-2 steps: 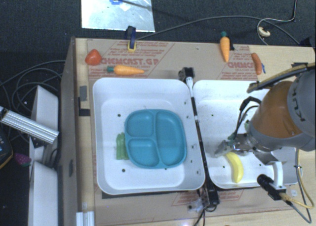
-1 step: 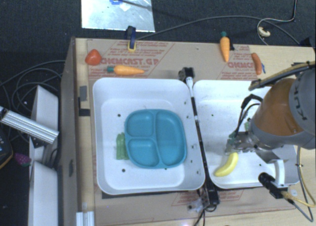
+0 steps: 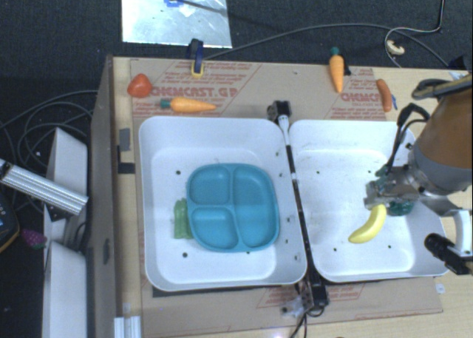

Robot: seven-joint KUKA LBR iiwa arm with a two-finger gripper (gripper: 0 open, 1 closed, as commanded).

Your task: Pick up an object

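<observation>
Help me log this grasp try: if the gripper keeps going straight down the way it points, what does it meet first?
Most likely the yellow banana: the gripper hangs right at its upper end in the right bin. Depth is unclear from this slanted view, so it might land beside it.

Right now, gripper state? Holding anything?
Gripper: low in the right bin, at the top end of the banana. Open or closed: cannot be told. No grasp confirmed.

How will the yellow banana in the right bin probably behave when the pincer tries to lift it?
The banana looks smooth and glossy, so it may slip. Its curved shape could make it pivot or rock on the right bin floor. It seems a light toy.
</observation>
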